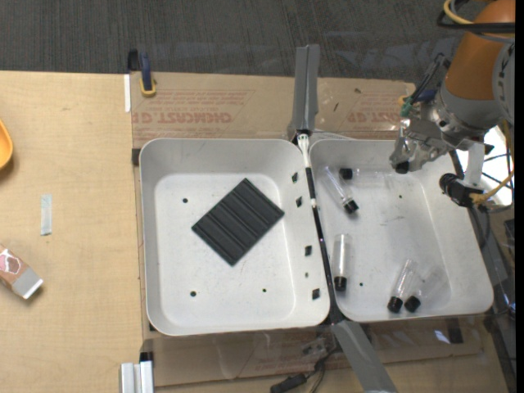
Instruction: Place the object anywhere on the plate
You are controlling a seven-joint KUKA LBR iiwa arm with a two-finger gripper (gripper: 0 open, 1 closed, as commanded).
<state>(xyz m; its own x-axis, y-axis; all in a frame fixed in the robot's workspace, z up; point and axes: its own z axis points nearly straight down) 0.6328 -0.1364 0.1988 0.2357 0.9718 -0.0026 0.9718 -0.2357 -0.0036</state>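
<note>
- two white bins are seen side by side on the bench: the left bin (164, 301) and the right bin (458, 301).
- a dark ridged plate (238, 221) is laid flat in the middle of the left bin, turned like a diamond.
- clear tubes with black caps are spread around the right bin.
- one tube (337, 190) is found at the far left of the right bin, and a small black cap (346, 173) is seen just beside it.
- another tube (339, 262) is laid near the left wall of that bin, lower down.
- two more tubes (404, 287) are laid close together at the near side, right of the middle.
- the gripper (403, 164) is held over the far right part of the right bin, well apart from the plate.
- it cannot be told how the gripper is set, and no tube is seen in it.
- the grey arm (479, 64) with its orange band is seen at the far right.
- a small packet (18, 273) is laid on the bench at the far left.
</note>
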